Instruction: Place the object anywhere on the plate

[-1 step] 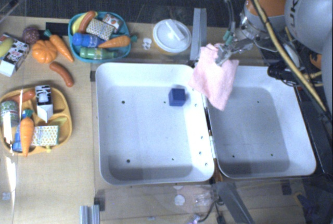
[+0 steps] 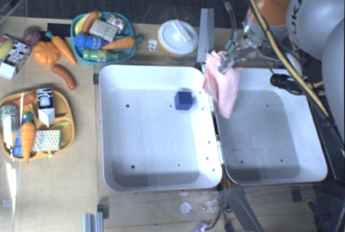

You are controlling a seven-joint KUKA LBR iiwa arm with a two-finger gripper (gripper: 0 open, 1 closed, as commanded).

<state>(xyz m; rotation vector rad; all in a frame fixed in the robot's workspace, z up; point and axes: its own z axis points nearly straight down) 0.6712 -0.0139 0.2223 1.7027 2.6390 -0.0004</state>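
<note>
While tool grips pink cloth, "KUKA" legible

Pink cloth, crumpled, hanging from the end effector over the ridge between bins; white plate just behind.

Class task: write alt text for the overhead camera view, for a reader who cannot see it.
A grey robot arm's gripper holds a pink cloth hanging over the divide between two white bins. A small blue block sits in the left bin; toy food lies on the bench beside it.
</note>
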